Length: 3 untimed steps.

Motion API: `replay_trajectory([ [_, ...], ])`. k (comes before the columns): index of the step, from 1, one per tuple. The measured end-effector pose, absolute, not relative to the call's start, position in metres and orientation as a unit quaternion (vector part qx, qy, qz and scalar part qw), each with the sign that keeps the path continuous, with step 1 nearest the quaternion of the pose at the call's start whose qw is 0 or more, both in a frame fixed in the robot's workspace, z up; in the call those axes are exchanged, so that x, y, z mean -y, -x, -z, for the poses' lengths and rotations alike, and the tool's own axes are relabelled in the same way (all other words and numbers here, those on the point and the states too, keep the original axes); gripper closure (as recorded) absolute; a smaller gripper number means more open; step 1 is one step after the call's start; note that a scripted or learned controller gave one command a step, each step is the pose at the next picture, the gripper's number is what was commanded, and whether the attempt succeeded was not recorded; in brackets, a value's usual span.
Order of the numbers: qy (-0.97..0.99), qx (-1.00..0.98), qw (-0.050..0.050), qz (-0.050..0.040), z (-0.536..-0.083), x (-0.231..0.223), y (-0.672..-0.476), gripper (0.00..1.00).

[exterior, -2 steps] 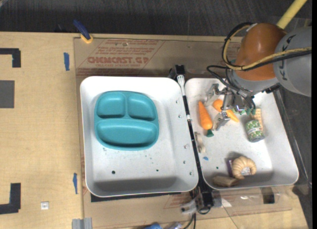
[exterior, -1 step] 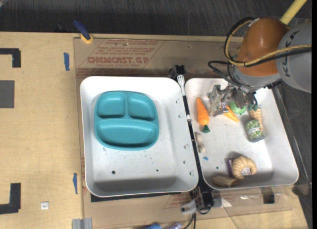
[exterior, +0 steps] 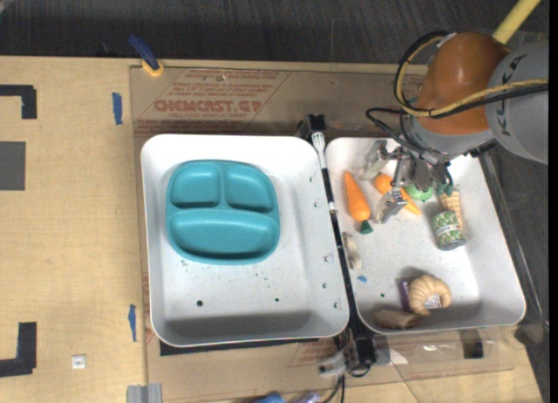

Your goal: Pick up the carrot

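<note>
Brown cardboard covers the bench (exterior: 70,244), and on it sit two shallow white bins side by side; the left bin (exterior: 174,305) holds a teal divided plate (exterior: 223,211), the right bin (exterior: 488,279) holds the clutter that matters.

Taking the divider (exterior: 331,209) between the bins as landmark: the carrot (exterior: 356,199) lies just right of it, in the upper part of the right bin, flat on the floor; its long axis runs roughly along the divider, leaning a little, with the green stub at the lower end toward the bin's middle.

Further right from the divider, past the carrot, hangs the gripper (exterior: 397,194) under the grey arm and its orange band (exterior: 458,70); its fingers (exterior: 388,208) reach down close beside the carrot's right flank, with a small orange piece (exterior: 384,181) among them, but whether they stand wide or narrow I cannot tell.

So the carrot lies to the divider side of the claw, near it, and nothing is plainly held; by my judgement the coming move calls for a short shift toward the divider, with the jaws closing across the carrot's narrow width.

A green-capped bottle (exterior: 448,222) and a shell-like toy (exterior: 429,291) lie further from the divider, well clear of that path.
</note>
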State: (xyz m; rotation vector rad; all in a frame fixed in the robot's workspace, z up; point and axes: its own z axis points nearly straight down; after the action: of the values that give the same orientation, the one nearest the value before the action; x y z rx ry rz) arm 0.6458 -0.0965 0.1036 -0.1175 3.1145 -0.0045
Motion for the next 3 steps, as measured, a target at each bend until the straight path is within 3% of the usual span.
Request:
replay_trajectory([
  [1, -0.044, -0.999, 0.006, -0.0008, -0.089, 0.103, -0.626, 0.00],
  [2, -0.043, -0.999, 0.013, -0.0001, -0.104, 0.102, -0.631, 1.00],
  [3, -0.043, -0.999, 0.018, 0.0003, -0.116, 0.102, -0.634, 1.00],
])
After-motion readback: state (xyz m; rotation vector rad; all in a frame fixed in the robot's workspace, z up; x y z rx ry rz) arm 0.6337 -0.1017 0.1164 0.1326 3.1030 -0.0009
